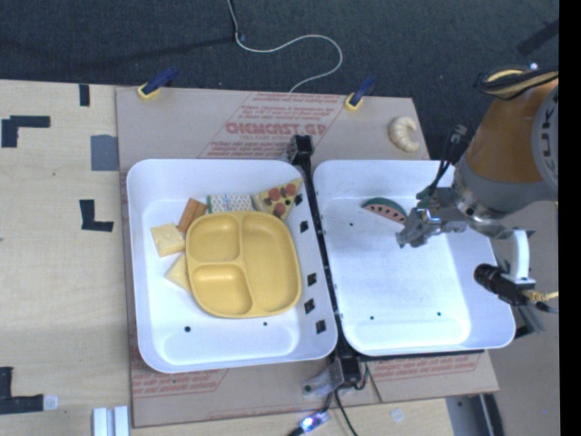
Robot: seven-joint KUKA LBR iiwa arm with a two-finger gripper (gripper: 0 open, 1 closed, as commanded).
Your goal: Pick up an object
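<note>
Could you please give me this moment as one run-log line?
gripper: over right bin, holds nothing seen | watermelon slice: in right bin, beside gripper | yellow plate: left bin

My bench [54, 271] carries a cardboard sheet [263, 121], with two white bins [145, 243] on it and a pale croissant-shaped piece [406, 133] just beyond the right bin [454, 334].

A robotics lab: 2 white bins [145, 271] on a taped bench [54, 153].

The yellow divided plate [243, 263] hides parts of the toy food pieces [169, 240] beneath it; the claw [410, 234] is too small to read.
</note>
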